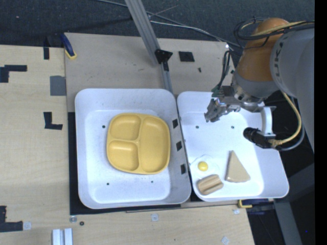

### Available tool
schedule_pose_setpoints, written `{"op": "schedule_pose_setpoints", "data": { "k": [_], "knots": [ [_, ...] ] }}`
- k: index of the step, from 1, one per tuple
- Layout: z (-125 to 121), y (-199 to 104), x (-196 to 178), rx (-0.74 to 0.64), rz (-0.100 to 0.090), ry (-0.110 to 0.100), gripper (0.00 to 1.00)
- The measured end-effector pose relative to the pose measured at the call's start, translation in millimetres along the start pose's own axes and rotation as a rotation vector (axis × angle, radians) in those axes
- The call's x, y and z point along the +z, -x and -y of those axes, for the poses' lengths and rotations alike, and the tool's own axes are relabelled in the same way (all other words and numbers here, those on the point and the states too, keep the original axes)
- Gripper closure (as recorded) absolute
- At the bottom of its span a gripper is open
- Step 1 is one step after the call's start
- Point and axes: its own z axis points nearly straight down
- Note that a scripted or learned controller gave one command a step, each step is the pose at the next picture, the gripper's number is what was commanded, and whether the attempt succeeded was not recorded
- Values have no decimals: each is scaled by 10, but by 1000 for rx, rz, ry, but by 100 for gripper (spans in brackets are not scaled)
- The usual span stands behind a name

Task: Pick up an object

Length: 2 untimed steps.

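Camera view: grey arm (pixel 286 60) with orange band reaching in from the right, pincer (pixel 213 112) poised over the upper part of the right bin (pixel 232 137), near that bin's left wall. Fingers too small and dark to judge, so cannot tell how far apart, nor whether anything sits between them. Below the pincer, well apart from it at the bin's near end: fried egg toy (pixel 203 165), tan bread roll (pixel 209 184) just beneath that, and pale wedge-shaped slice (pixel 236 168) off to the lower right. Far to the lower left of the pincer, in the left bin (pixel 92 137): yellow divided plate (pixel 138 143), lying flat, three compartments facing up.
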Motion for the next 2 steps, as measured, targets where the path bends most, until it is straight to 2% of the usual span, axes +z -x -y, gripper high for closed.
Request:
{"op": "schedule_pose_setpoints", "data": {
  "k": [1, 2],
  "knots": [
    [-190, -567, 35, -2, -1, 1, 100],
    [-267, -1102, 33, -2, -1, 1, 100]
  ]
}}
